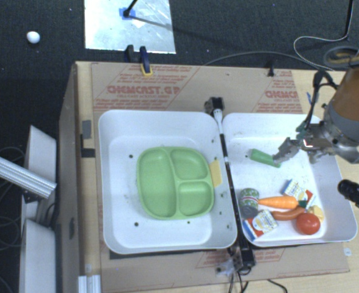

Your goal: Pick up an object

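1. Camera view: the end effector (287, 148) hangs over the right bin (344, 224), its tip just beside the right end of the green cylinder (262, 158); whether it is wide or narrow, I cannot tell.
2. The cylinder lies flat in the bin's upper part, long axis roughly left-right, extending leftward from the tip.
3. The carrot (278, 202) and tomato (308, 223) sit well below.

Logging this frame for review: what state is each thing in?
Gripper: low over right bin, at the green block's end; grasp unclear.
Green block: lying flat, apart from the pile.
Carrot: lying flat in the pile.
Tomato: resting in bin corner.
Green plate: flat, right way up, in left bin.
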